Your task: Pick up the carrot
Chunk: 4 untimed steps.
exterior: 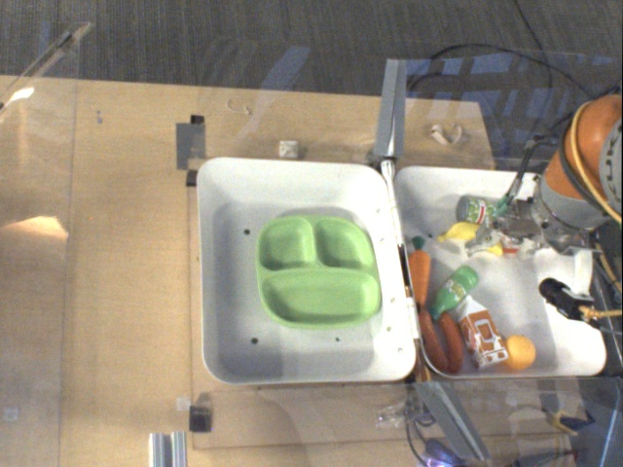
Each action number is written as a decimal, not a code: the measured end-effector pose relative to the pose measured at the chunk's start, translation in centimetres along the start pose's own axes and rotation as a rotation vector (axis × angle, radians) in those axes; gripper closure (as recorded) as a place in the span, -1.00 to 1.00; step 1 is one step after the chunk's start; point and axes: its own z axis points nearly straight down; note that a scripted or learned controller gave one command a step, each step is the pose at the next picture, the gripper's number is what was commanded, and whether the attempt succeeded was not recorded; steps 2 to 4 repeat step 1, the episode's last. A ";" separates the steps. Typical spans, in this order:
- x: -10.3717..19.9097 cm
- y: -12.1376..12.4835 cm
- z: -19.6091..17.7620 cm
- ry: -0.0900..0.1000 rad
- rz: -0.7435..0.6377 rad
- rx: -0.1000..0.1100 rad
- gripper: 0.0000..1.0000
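Two white bins sit side by side: the left bin (219,261) and the right bin (574,348). One green tray (318,269) has three compartments. There is one carrot (420,272), one green bottle (454,291), one sausage (452,340), one can (478,208), one orange (520,352), one small carton (484,334) and one arm (584,178).

Two white bins are set on the wooden bench (107,290): left bin (219,290), and right bin (574,353) touching the left bin's right side.
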 end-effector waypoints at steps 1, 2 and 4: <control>-0.2 6.9 1.3 0.003 -0.076 0.042 -1.00; -0.2 6.9 1.3 0.003 -0.076 0.042 -1.00; -0.2 6.9 1.3 0.003 -0.076 0.042 -1.00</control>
